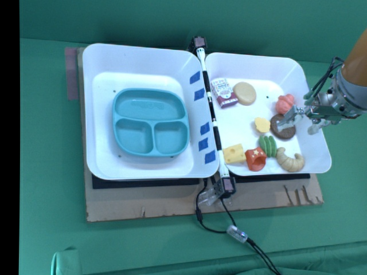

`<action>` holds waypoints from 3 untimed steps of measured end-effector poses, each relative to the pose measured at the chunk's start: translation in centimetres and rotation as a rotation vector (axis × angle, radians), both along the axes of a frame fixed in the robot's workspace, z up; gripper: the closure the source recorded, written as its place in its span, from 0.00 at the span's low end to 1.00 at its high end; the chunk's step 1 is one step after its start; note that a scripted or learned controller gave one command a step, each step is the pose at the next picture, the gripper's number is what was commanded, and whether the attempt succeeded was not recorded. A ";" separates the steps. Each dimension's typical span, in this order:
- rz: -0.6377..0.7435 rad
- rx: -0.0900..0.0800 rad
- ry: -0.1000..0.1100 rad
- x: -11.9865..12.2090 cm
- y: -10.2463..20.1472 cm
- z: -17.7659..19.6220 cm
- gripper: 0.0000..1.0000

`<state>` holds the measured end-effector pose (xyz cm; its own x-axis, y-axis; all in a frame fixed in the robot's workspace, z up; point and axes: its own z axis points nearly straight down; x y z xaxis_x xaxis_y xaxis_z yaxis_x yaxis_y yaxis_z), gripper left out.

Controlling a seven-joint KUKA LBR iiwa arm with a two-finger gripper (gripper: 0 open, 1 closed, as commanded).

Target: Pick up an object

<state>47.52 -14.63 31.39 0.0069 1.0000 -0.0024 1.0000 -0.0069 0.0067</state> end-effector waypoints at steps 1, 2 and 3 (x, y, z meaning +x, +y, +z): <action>0.000 -0.009 -0.019 6.4 -3.8 -12.2 0.00; -0.005 -0.012 -0.033 6.7 -4.0 -10.7 1.00; -0.005 -0.012 -0.033 6.7 -4.0 -10.7 0.00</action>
